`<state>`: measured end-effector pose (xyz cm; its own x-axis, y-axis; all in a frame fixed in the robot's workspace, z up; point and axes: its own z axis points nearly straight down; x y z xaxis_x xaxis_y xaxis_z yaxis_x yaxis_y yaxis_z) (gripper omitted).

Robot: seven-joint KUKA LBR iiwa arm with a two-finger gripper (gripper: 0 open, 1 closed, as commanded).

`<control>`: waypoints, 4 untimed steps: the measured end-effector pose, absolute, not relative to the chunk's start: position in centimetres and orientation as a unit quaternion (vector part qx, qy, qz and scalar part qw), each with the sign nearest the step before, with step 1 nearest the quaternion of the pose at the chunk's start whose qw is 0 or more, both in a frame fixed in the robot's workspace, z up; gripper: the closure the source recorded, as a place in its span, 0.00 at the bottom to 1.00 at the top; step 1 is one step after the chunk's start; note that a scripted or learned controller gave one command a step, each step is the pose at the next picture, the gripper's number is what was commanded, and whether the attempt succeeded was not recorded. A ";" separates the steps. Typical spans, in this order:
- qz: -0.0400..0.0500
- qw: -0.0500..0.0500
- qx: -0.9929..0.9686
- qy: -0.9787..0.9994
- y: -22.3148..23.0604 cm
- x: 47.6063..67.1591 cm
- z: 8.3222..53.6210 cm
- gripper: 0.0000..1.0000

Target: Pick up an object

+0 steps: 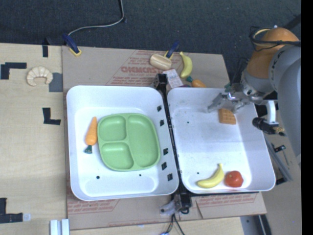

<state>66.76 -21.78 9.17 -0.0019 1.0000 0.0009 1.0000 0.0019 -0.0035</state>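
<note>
The pincer (pixel 218 103) hangs spread above the right bin (pixel 254 153), partly hiding the waffle (pixel 227 116).

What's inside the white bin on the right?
The right bin holds a yellow banana and a red tomato near its front edge, plus a tan waffle-like piece at the back. The gripper hovers there, hiding part of the floor beneath it.
</note>
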 end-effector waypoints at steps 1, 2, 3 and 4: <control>0.001 0.000 -0.706 -0.708 -21.8 66.9 10.3 1.00; 0.002 0.000 -0.706 -0.708 -21.8 66.8 10.2 0.00; 0.001 0.001 -0.706 -0.708 -16.9 62.8 9.0 0.00; -0.001 -0.004 -0.707 -0.708 -15.6 62.1 8.7 0.00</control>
<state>62.11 -15.63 8.71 -0.0012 1.0000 -0.0041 1.0000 0.0012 0.0061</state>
